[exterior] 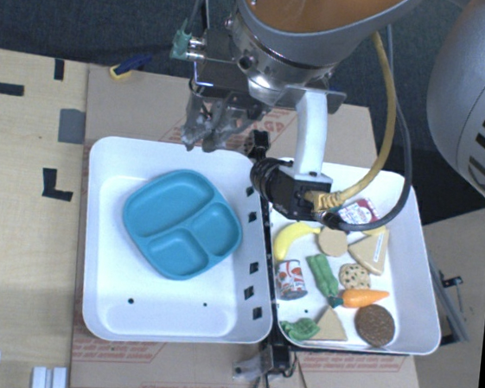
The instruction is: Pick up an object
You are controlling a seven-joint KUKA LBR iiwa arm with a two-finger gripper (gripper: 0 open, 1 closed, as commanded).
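In the left bin (95,302), a blue plate (183,223) with 3 compartments, lying flat near the middle. Above that bin's far rim, the gripper (207,134), hanging just over the edge with nothing visible between its tips; cannot tell how they are set, too blurred and dark. Over the divide between the 2 bins, a black fitting with a white post (310,136) and a yellow cable (388,118). In the right bin (415,317), a crowded heap of toy food: a banana (294,236), a small can (291,279), a green pod (323,274), a cookie (354,275), a carrot (363,297), a brown disc (375,324), a wedge of cheese (371,251).
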